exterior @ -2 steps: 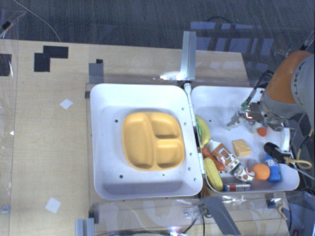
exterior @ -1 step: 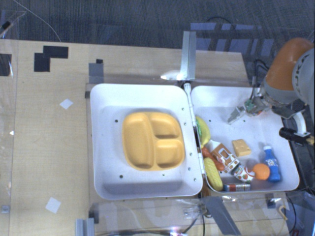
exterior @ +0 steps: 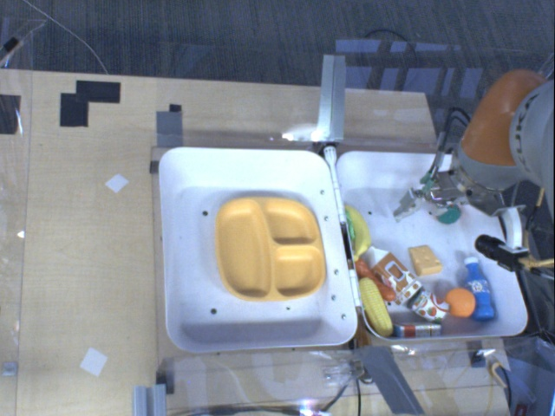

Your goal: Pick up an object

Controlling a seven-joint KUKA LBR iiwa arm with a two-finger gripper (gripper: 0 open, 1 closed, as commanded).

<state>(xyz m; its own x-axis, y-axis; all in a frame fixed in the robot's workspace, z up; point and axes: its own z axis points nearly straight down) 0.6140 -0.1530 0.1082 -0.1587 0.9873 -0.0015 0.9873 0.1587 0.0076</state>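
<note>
While claw [exterior: 422, 199] hovers, teal object [exterior: 448, 214] just beside

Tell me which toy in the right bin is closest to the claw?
The small teal ball, right beside the claw near the bin's top. The tan cracker, orange and blue bottle lie farther down.

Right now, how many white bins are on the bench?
2. The left bin holds a yellow divided tray; the right bin sits beside it, holding the small objects. None looks hidden.
</note>
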